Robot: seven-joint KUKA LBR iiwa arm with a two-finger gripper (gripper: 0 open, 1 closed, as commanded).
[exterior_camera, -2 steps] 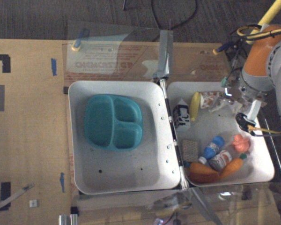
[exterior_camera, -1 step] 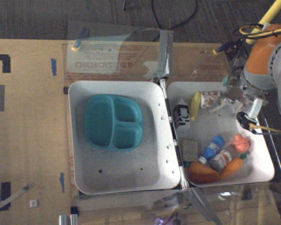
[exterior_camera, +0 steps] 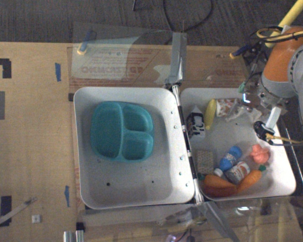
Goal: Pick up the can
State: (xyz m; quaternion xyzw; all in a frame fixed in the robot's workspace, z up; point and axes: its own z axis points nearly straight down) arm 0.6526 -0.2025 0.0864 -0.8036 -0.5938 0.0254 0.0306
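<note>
White bins sit side by side in the camera view. The left bin [exterior_camera: 141, 185] holds a teal divided plate [exterior_camera: 122, 131]; the right bin [exterior_camera: 280, 178] holds the clutter.

We record the can [exterior_camera: 238, 172] near the right bin's front edge. It lies tilted between a blue bottle [exterior_camera: 230, 159] and a carrot [exterior_camera: 250, 179] and touches both. An orange item [exterior_camera: 218, 182] lies just in front of it. Its label shows grey and red, but we can read no writing on it.

The arm [exterior_camera: 283, 69] enters at the upper right, its upper part cut off by the picture's edge. The gripper [exterior_camera: 251, 101] sits over the bin's back right corner, well apart from the can. It merges with cables and glare, and we cannot tell whether the claw is apart or together; we see nothing held in it.

A pale packet [exterior_camera: 226, 107] beside the gripper carries reddish print too blurred to read. A yellow item [exterior_camera: 210, 113], a black-and-white item [exterior_camera: 195, 124], a grey pad [exterior_camera: 205, 160] and a pink item [exterior_camera: 260, 154] are too small to identify.

A clear sheet [exterior_camera: 116, 54] behind the left bin covers red lettering that we cannot make out.
</note>
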